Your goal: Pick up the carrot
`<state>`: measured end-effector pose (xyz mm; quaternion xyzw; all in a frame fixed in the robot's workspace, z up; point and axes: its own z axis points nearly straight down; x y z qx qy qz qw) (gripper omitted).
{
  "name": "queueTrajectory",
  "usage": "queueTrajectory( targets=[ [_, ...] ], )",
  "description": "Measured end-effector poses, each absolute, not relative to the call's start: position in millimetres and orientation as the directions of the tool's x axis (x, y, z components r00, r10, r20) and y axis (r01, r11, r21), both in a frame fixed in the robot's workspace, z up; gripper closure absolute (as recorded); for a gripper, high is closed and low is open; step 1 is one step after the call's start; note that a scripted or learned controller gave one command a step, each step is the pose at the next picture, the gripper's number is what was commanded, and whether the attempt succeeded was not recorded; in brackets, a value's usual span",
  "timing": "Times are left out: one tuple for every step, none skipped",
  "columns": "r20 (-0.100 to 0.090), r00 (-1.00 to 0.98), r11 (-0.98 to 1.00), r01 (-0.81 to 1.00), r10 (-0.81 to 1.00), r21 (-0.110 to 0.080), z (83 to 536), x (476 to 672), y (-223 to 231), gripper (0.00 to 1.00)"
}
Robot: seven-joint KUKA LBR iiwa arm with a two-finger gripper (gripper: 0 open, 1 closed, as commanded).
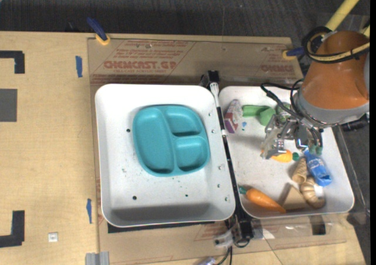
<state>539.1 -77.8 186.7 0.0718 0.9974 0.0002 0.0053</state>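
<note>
- The table point(47, 140) spans the frame and carries two shallow white bins side by side.
- The left bin point(114, 193), at centre frame, holds a teal divided plate point(171, 139).
- The right bin point(338, 196), at right of frame, holds the carrot point(262, 200), a green item point(254, 110), a blue bottle point(318, 170), tan shell-like pieces point(306, 184) and a small orange piece point(284, 156).
- The arm point(338, 76) enters from the upper right; its gripper point(288, 137) sits over the small orange piece. Whether the jaws are apart or together cannot be told.
- The carrot lies at the lower left of the right bin, near the front wall and well apart from the gripper.
- Recommended procedure: move toward the lower left, centre over the thick end, align the jaws across the carrot's width, then descend.
</note>
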Motion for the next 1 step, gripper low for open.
queueTrajectory(
  targets=[
    [-0.008, -0.989, 0.989, 0.145, 0.145, 0.001, 185.8, 538.4, -78.2, 0.0]
  ],
)
